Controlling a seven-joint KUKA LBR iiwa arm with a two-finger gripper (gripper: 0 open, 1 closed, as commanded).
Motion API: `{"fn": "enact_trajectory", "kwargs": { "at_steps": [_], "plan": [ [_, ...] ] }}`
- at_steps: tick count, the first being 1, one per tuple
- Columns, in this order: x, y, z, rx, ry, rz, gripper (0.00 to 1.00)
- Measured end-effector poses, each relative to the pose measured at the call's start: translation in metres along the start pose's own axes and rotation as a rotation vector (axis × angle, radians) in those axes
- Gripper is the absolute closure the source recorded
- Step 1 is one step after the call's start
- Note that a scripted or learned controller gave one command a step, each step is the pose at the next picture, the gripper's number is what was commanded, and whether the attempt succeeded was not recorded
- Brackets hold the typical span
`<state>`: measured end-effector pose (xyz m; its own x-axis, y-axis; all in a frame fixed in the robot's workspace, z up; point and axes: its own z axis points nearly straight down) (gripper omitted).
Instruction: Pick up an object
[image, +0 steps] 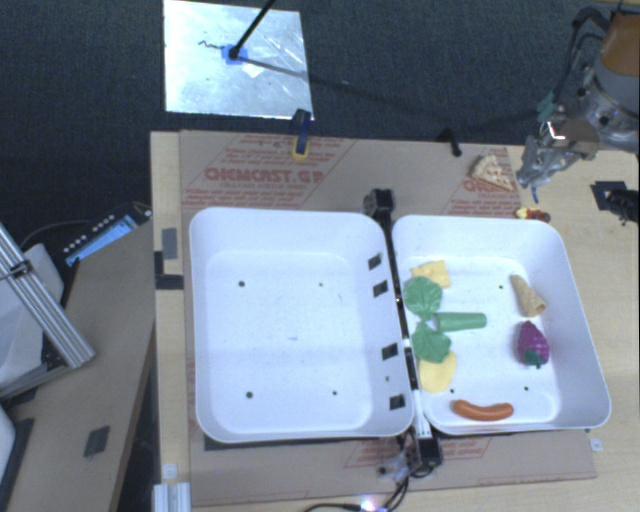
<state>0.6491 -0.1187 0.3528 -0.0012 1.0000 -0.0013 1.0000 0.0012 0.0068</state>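
Note:
My gripper (536, 170) hangs at the upper right, beyond the far edge of the right bin (575, 300) and just right of a pizza-slice toy (492, 171) lying on the cardboard. Nothing hangs below the gripper. Inside the right bin lie a yellow piece (432, 271), a green leafy toy (422, 296), a green cylinder (460, 321), a second green leaf (431, 345) on a yellow piece (437, 375), a tan cone (527, 294), a purple toy (533, 344) and an orange-red sausage (482, 409).
The left bin (290, 320) shows bare white floor. A black hinge strip (395, 300) joins the two bins. A small red-yellow bit (530, 213) lies by the right bin's far rim. A yellow clamp (300, 148) sits at the cardboard's far edge.

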Motion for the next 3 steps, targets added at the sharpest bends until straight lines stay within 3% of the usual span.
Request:
{"fn": "enact_trajectory", "kwargs": {
  "at_steps": [1,3],
  "plan": [
    [0.012,0.021,-0.031,-0.001,0.000,-0.005,1.00],
    [0.022,0.020,-0.087,0.001,0.001,-0.005,1.00]
  ]
}}
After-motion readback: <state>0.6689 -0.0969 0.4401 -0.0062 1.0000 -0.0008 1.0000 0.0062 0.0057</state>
